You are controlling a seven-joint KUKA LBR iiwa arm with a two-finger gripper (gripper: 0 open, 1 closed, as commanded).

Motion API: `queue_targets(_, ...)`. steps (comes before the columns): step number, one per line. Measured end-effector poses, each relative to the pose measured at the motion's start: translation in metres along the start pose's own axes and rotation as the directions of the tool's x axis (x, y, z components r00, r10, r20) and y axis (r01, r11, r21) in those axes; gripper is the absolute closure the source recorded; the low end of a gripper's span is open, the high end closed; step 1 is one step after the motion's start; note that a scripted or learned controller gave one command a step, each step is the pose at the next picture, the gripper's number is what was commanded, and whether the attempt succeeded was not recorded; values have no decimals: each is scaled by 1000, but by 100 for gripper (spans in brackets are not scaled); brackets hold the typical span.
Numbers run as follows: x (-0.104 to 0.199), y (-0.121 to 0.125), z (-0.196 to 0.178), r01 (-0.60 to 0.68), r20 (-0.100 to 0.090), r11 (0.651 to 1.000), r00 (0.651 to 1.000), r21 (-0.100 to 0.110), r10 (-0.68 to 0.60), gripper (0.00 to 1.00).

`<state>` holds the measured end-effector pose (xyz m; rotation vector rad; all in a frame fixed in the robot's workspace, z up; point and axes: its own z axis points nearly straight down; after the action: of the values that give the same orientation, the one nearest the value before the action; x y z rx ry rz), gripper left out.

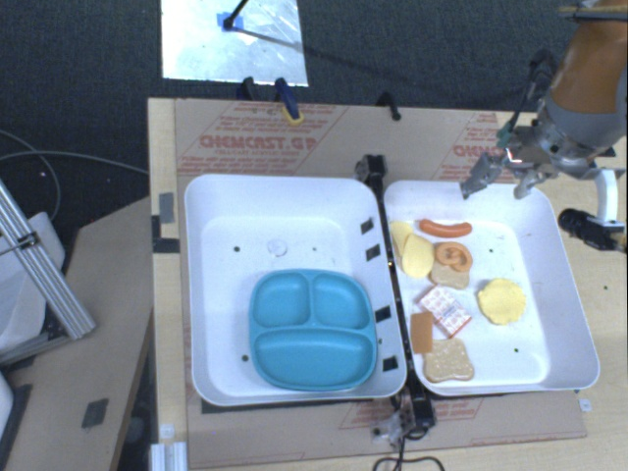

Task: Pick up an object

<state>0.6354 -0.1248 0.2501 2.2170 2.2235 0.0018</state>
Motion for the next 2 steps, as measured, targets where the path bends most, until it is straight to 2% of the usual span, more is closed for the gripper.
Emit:
queue_targets(1, 13, -25, 162, -1, 0, 1000, 1000, -1, 1, 0)
queue_targets(2, 36, -86, 161, -2, 4, 1000, 1000, -13, 2, 0)
